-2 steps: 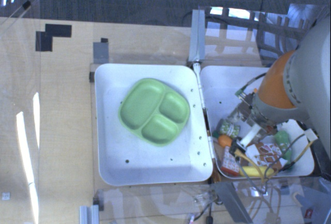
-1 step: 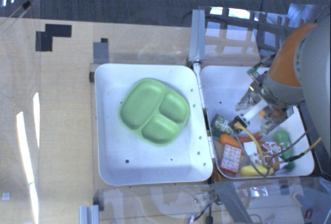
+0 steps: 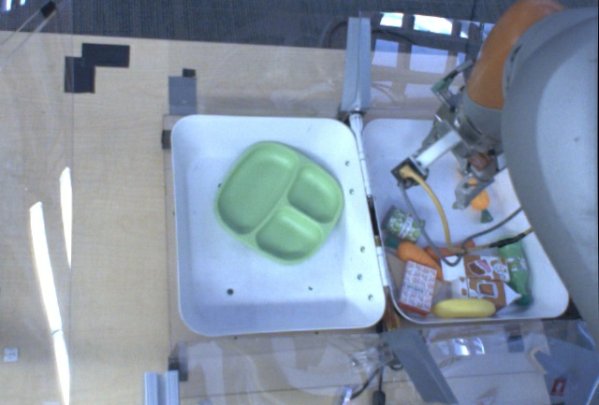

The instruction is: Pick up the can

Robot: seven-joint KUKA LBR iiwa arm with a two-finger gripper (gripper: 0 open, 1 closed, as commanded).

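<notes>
Camera view from above gives you two shallow white bins side by side; the left white bin (image 3: 187,300) carries a pale green divided plastic plate (image 3: 280,199) near its middle; the right white bin (image 3: 554,298) carries the clutter. The small green-labelled can (image 3: 404,225) lies on its side against that bin's left wall, just beside an orange plastic carrot (image 3: 417,253); a red-and-white snack packet (image 3: 419,287), a yellow banana (image 3: 464,308) and a brown-and-green carton (image 3: 491,273) sit along the front edge. The two-finger gripper (image 3: 466,171) hangs over the bin's rear half, apart from the can; whether it is parted or closed you cannot tell. Your risk, I judge: the can rolls away, or the wall and carrot block a clean descent.
</notes>
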